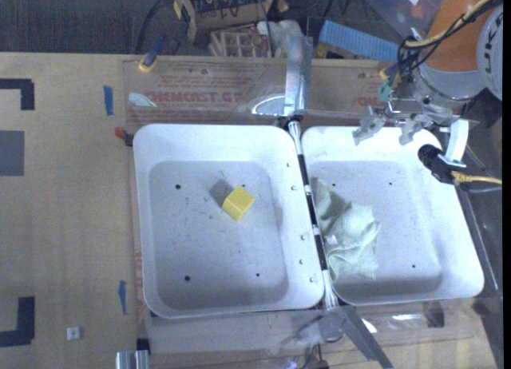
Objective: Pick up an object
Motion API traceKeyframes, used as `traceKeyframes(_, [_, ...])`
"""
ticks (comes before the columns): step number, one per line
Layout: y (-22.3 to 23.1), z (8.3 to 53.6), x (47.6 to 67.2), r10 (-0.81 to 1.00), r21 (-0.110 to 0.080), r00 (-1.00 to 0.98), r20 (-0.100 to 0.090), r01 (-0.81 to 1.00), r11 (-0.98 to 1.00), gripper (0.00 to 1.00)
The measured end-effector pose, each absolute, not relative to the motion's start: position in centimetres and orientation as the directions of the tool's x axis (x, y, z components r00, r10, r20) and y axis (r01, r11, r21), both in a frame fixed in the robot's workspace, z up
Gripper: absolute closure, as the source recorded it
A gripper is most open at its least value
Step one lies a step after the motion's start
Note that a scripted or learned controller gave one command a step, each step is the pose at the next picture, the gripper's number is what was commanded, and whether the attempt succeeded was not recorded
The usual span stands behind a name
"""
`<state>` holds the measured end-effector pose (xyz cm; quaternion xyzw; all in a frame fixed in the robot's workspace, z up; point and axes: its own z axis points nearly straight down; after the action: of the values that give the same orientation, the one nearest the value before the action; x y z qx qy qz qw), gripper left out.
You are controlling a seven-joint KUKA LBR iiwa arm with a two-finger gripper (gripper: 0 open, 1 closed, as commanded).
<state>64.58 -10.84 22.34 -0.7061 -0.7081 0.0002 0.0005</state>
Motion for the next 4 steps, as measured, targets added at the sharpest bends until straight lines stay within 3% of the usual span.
traceKeyframes(1, [-9.8,31.8,61.0,0.943,0.005,-0.333,-0.003,0.943,0.333,0.0])
traceKeyframes(2, [-13.0,26.4,48.0,0.918,0.001,-0.397,-0.001,0.918,0.397,0.0])
traceKeyframes(3, [-13.2,27.4,48.1,0.919,0.006,-0.394,-0.006,0.919,0.394,1.0])
traceKeyframes(4, [-5.5,20.1,48.0,0.982,-0.001,-0.19,0.001,0.982,0.19,1.0])
